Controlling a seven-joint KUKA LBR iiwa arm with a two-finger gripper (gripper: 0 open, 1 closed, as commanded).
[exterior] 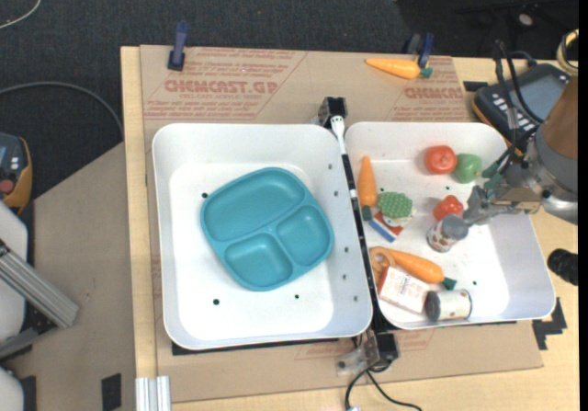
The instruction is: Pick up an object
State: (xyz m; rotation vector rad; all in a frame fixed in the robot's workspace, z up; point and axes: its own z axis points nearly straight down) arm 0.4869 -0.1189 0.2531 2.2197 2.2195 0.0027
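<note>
The gripper (452, 233) hangs low in the right bin (514, 303), toward its right wall about midway between the far and near edges, and I cannot tell how its hand is set, since its tip blurs into a small red piece (448, 208) just beside it. That red piece looks like light, hard, glossy toy food, likely to skid under a loose pinch, so it wants a grip across its widest middle. The orange carrot (415, 265) near the front edge seems easier, stiff and light, best taken across its thick end.
</note>
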